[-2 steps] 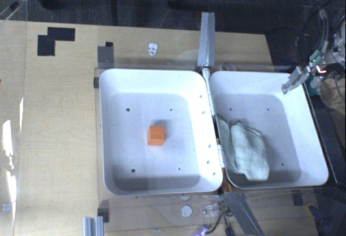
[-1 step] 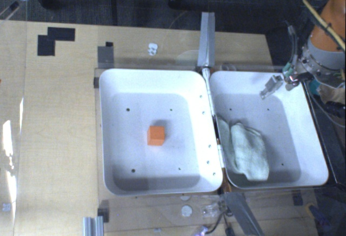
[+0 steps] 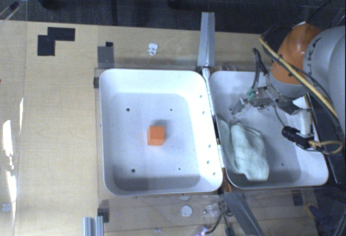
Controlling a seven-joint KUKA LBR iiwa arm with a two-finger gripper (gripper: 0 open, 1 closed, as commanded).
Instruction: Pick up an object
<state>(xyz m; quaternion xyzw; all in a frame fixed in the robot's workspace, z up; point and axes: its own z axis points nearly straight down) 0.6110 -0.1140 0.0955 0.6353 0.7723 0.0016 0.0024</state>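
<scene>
While no lettering reads legibly, we list an orange cube (image 3: pixel 156 135) in the left bin (image 3: pixel 113 121), a white cloth (image 3: pixel 250 152) in the right bin (image 3: pixel 316 173), and the gripper (image 3: pixel 244 106), seemingly spread, above it.

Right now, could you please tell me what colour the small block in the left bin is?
The block is orange, shown best in the camera view.

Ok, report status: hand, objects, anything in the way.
Hand over right bin, above the white cloth. Nothing seen between its fingers. Orange cube alone in left bin. Divider rail between bins.
</scene>
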